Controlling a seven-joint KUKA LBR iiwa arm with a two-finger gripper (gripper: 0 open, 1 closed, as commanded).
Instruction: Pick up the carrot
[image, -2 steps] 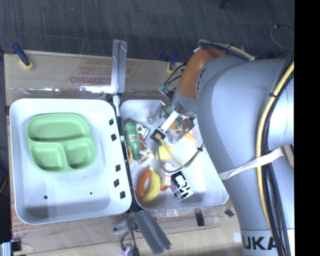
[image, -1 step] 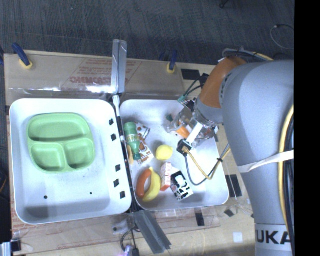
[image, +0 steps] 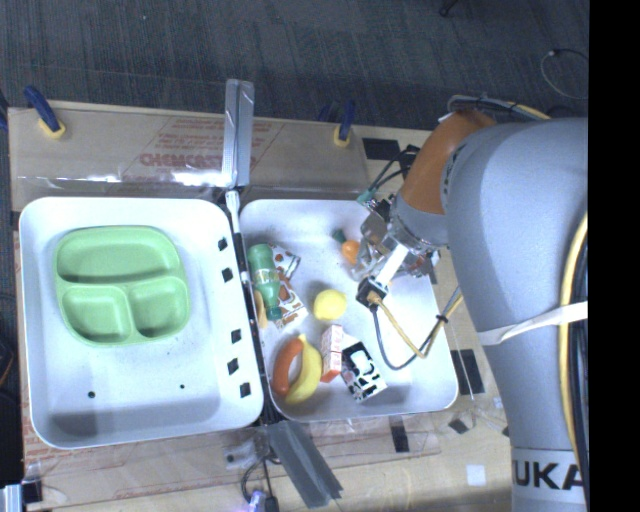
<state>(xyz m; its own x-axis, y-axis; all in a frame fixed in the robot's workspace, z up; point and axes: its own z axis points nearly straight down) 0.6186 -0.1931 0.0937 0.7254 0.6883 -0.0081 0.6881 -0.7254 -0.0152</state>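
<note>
1. Orange, small and partly hidden, the stubby carrot (image: 349, 249) with a green tip lies in the right-hand shallow white plastic bin (image: 300, 212), touching or just beside the claw (image: 372, 262) on its left, towards the bin's back wall.
2. Claw state: the tool is low over the bin floor, but its own body and cabling mask the tips. I cannot tell how far it is open, nor whether anything is gripped.
3. Risk, off-centre contact: the carrot appears beside the claw and not under it. Closing from this position could pinch one end and flick the carrot away.
4. Risk, occlusion: much of the carrot is covered by the wrist, so its true lie is uncertain; a grasp across the wrong axis would likely slip.
5. Risk, snagging: a looped yellow cable (image: 400, 340) hangs below the claw, near the black-and-white printed carton (image: 362, 371). A lift might drag it across neighbouring items.
6. Neighbours: the round yellow lemon (image: 330, 304) sits near, lower left of the claw; a sideways shove could disturb it.
</note>
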